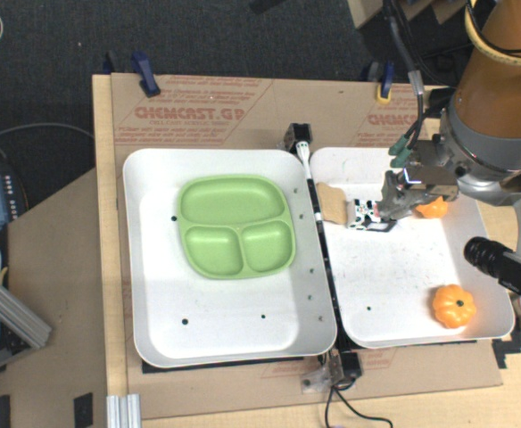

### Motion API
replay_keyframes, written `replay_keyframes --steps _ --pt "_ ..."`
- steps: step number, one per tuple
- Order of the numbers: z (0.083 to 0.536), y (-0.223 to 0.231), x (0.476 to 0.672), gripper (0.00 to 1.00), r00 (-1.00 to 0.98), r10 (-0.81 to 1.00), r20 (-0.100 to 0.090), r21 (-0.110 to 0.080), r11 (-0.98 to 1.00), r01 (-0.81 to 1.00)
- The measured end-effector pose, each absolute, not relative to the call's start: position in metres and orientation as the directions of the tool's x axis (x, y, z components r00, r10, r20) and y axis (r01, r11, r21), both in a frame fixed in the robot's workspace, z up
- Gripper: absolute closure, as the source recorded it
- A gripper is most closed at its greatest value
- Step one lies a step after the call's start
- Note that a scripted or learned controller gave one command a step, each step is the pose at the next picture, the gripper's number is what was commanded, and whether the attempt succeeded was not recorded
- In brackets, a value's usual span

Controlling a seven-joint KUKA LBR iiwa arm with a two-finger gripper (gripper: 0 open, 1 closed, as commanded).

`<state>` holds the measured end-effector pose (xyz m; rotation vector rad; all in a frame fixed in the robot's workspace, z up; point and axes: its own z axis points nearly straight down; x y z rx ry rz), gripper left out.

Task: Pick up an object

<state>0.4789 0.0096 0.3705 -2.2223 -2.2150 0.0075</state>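
My gripper hangs low over the upper left part of the right bin, its dark fingertips near the bin floor. A small orange pumpkin-shaped object lies in the bin's lower right corner, well apart from the gripper. Another orange object peeks out just right of the gripper body, mostly hidden behind it. A tan cardboard-like piece lies just left of the fingertips by the bin's left wall. Nothing visible sits between the fingers.
The left bin holds a green three-compartment plate. A black cylindrical part reaches in over the right bin's right rim. Blue clamps hold the cardboard base at the back.
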Motion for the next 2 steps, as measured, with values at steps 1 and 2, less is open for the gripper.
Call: replay_keyframes --steps 1,2 --pt "0.340 0.086 0.478 1.00 -0.008 1.000 0.001 -0.006 0.008 1.000" --pt "0.486 0.048 0.480 1.00 0.002 1.000 0.002 0.020 -0.002 1.000"
